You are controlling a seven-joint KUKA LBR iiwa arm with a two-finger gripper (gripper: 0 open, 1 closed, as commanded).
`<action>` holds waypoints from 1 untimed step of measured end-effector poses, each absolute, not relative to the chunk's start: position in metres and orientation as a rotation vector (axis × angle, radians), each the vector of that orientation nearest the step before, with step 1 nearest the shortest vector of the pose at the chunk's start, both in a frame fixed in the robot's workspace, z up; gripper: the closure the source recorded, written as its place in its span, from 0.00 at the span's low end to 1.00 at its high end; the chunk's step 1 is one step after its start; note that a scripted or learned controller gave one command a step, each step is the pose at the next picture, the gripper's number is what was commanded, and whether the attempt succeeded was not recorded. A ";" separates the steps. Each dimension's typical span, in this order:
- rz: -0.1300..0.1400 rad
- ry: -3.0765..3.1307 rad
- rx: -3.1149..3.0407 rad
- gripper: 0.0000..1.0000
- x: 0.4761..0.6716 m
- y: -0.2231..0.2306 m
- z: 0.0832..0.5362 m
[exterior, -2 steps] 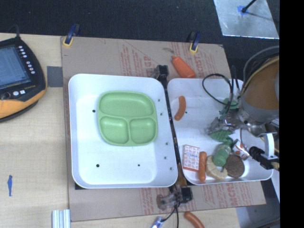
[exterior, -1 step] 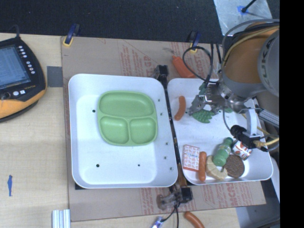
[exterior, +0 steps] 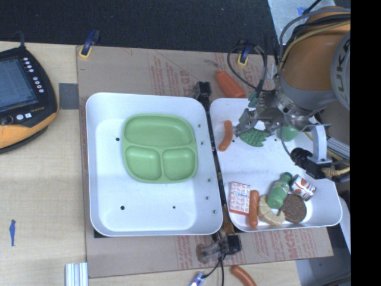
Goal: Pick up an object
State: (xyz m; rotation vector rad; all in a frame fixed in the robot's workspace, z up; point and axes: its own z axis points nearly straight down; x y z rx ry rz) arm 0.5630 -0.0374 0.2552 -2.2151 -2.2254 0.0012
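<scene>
- Gripper (exterior: 257, 126) hangs low over the far half of the right bin (exterior: 324, 220), close over a dark green leafy toy (exterior: 255, 137); whether its fingers are spread or pressed together cannot be told, since the metal parts and cables blur into one another
- Whether the green leafy toy sits between the fingers or merely lies under them cannot be told either; it is dark green, knobbly-edged and flat, and its far side is covered by the gripper
- At the right bin's near edge lies a heap: a red-and-white packet (exterior: 239, 198), an orange sausage (exterior: 254, 208) just beside it, a pale slice (exterior: 271, 217), a brown round patty (exterior: 294, 208), a green bottle-shaped toy (exterior: 278, 192) and a small red-and-white can (exterior: 303, 187); they overlap, so their outlines are hard to separate
- Another orange-red sausage (exterior: 225, 135) lies by that bin's left wall, near the leafy toy but apart from it
- Left bin (exterior: 101, 165) holds a light green divided plate (exterior: 159, 147), lying flat toward its far side
- Beyond the bins an orange carrot-like toy (exterior: 229, 84) rests on the cardboard sheet (exterior: 149, 70)
- Arm (exterior: 315, 52), grey and orange, is cut off at the right edge
</scene>
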 end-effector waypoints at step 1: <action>0.004 -2.225 -2.214 1.00 0.625 0.029 0.244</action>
